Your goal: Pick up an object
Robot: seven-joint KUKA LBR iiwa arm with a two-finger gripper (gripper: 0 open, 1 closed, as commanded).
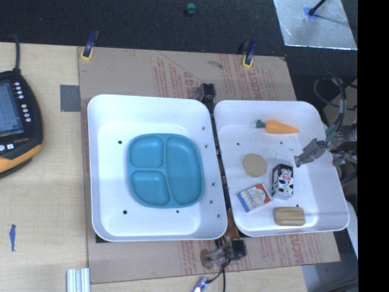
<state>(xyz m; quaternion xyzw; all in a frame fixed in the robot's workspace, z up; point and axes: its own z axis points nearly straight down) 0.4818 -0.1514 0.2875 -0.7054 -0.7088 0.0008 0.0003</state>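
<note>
the tool (311,151) hovers at the right bin's edge, grip state impossible to tell; nothing lifted; the small black-and-white cow figure (282,182) sits just below-left, ungrasped.

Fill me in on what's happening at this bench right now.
A robot arm reaches in from the right, its gripper over the right bin, holding nothing. That bin holds a toy carrot, a round tan disc, a black-and-white cow figure, a small carton and a tan block. The left bin holds a blue divided plate.
</note>
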